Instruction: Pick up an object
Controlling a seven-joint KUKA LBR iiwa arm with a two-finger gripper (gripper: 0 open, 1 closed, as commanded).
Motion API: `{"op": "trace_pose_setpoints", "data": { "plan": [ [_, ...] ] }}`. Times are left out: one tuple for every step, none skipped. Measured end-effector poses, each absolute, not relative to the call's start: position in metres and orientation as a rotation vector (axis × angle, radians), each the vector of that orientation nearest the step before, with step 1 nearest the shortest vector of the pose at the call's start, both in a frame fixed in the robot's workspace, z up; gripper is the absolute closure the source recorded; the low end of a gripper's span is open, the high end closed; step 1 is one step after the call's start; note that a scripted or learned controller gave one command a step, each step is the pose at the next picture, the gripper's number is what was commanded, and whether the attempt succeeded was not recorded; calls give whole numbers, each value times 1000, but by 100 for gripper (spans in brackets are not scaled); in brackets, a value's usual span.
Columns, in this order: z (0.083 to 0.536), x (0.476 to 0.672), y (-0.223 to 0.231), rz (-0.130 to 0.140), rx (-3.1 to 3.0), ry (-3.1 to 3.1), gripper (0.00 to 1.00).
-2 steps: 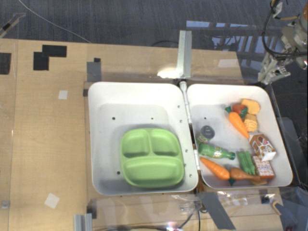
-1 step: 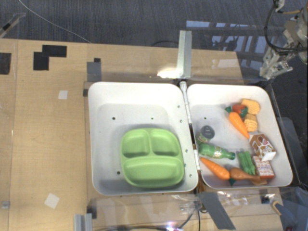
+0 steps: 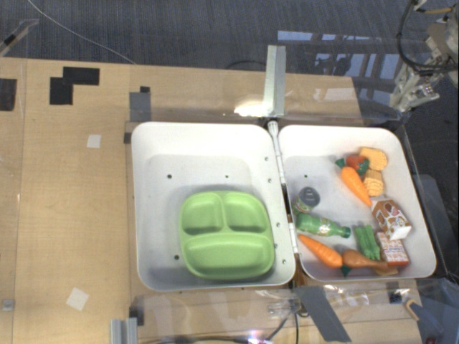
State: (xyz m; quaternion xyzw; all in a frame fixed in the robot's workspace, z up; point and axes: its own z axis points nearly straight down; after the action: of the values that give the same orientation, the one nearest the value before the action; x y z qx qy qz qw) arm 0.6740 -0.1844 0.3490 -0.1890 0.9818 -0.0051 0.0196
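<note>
The right bin point(image 3: 315, 145) holds several toy foods. An orange carrot point(image 3: 355, 185) lies by two corn pieces point(image 3: 374, 159) at its far right. A green bottle point(image 3: 323, 226) lies near the middle divider, with a grey round can point(image 3: 309, 196) just behind it. Along the front edge rest another carrot point(image 3: 320, 251), a green vegetable point(image 3: 367, 241), a small carton point(image 3: 391, 219) and a red box point(image 3: 394, 251). My gripper point(image 3: 412, 92) hangs above and beyond the bin's far right corner, well apart from every object.
The left bin point(image 3: 154, 192) contains a green divided plate point(image 3: 226, 233). A metal post point(image 3: 275, 81) stands behind the seam between the bins. Cables hang around the arm at the top right. Wooden bench surface stretches to the left.
</note>
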Motion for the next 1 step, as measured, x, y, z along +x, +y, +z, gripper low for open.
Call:
{"op": "trace_pose_setpoints", "data": {
  "plan": [
    [364, 676, -183, -21, -585, 3034, 100]
  ]
}}
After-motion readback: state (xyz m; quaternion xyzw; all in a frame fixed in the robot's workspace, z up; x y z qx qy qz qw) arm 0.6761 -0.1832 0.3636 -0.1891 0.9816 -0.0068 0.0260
